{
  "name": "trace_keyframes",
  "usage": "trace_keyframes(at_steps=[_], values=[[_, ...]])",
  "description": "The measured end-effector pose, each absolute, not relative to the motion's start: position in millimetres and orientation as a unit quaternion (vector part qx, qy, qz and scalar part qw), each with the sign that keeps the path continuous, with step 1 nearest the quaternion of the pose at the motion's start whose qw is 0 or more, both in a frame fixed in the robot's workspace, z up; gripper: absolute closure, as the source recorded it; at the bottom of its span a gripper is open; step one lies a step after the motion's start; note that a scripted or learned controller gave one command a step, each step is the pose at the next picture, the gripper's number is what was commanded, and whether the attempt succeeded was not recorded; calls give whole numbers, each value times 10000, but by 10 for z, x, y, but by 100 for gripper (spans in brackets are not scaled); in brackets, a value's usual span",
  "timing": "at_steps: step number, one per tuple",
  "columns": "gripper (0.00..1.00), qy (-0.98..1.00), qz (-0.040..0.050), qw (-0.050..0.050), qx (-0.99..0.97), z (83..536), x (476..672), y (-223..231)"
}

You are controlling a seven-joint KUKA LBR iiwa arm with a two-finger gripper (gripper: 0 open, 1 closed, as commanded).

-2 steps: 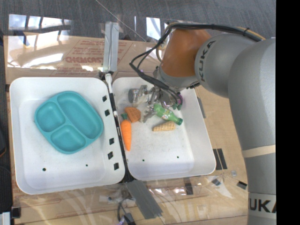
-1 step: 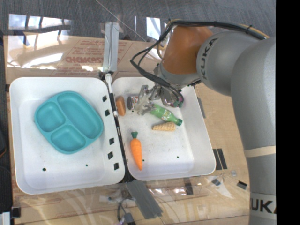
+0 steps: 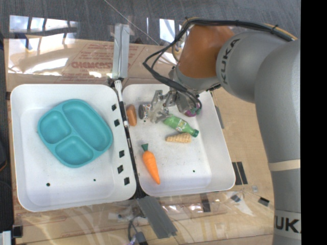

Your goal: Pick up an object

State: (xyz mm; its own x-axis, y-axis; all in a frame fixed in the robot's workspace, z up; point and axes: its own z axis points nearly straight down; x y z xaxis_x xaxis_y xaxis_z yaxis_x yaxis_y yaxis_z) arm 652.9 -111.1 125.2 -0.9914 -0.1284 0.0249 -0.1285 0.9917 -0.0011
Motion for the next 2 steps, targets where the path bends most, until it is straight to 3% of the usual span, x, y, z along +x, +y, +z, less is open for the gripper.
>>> trace_keyframes(at_steps=[1,2], values=[[100,-9885,5,-35,-1515,2006,6583,-1413],[100,-9637,-2,8,-2668,1922,6010,-794]])
